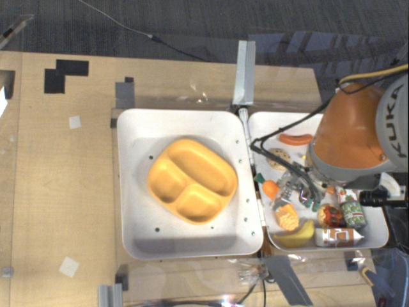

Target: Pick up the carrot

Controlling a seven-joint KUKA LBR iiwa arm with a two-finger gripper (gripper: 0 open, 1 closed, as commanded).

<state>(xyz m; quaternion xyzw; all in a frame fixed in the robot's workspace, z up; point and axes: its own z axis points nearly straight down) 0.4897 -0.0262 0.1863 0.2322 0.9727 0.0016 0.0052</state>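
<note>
The carrot is a small orange piece with a green top. It lies at the left side of the right bin, close to the wall between the two bins. My gripper hangs low over that bin, just right of the carrot and very near it. From this slanted view I cannot tell if it touches the carrot. The arm's orange band and grey wrist cover the bin's middle and right part.
The left bin holds a yellow divided plate. Around the gripper in the right bin lie a sausage, an orange ridged piece, a banana, a red fruit, a can and a bottle.
</note>
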